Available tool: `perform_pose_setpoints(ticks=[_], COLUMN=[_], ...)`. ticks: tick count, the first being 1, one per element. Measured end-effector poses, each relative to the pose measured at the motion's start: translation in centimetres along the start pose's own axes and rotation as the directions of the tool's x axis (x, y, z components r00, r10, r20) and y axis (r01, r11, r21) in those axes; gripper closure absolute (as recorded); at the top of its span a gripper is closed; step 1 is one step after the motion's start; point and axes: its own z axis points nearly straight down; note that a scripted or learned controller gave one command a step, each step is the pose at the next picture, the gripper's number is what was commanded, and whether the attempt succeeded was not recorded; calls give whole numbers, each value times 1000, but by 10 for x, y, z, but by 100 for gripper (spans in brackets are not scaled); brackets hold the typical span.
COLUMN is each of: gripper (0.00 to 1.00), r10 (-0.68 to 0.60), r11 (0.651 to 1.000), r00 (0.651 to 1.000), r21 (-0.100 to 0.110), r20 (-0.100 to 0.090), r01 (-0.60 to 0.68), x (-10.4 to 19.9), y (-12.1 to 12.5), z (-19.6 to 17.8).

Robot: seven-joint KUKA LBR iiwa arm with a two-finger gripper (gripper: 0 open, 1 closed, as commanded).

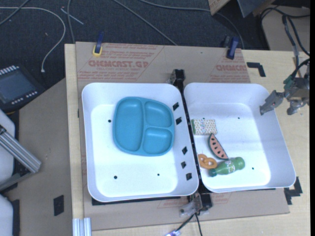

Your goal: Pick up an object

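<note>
**Gripper open at the right bin's edge**

Camera view: the gripper (281, 106) hangs over the right bin's (246, 90) far right rim, fingers apparently spread, holding nothing. A green bottle (227, 166), watermelon slice (217, 146), pretzel (205, 161) and patterned pad (204, 126) lie inside. A blue plate (143, 126) sits in the left bin (98, 146).

A green bottle (228, 166), watermelon slice (217, 147) and patterned packet (204, 126) lie in the right bin (256, 95).

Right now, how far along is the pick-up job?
Nothing looks done yet. The pincer sits open at the right bin's right edge, holding nothing. The watermelon slice, green bottle, orange ring and patterned pad all lie in that bin. Still left: reach in, close on one, lift.
</note>
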Motion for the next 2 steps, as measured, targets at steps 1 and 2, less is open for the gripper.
perform_pose_setpoints(ticks=[1, 2], gripper=[0, 0], r10=[-4, -4], r11=[1000, 1000], r00=[1000, 1000], r21=[-12, -7], r20=[3, 1], r01=[4, 4], x=[1, 9], y=[2, 2], z=[-7, 40])
